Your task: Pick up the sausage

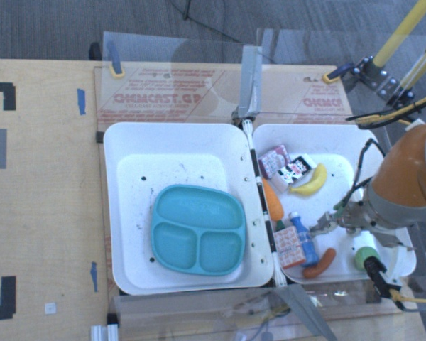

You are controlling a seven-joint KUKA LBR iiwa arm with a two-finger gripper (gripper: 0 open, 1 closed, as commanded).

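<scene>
I see the sausage (319, 263) lying at a slant near the front wall of the right bin (341, 135), its lower end just beside a blue bottle (304, 240) and a red-checked packet (289, 246). The tool (330, 221) sits above and right of the sausage, apart from it; its tips are small and blurred against the white floor, so I cannot tell how it is set. Nothing is visibly between them. The arm's orange band (410, 169) is cut off at the right edge. A green object (365, 257) lies partly under the wrist; I cannot identify it. Further back I note a banana (311, 182), a carrot (272, 199) against the divider, and a pink packet (273, 161). The left bin (121, 190) holds a teal divided tray (199, 227).
</scene>
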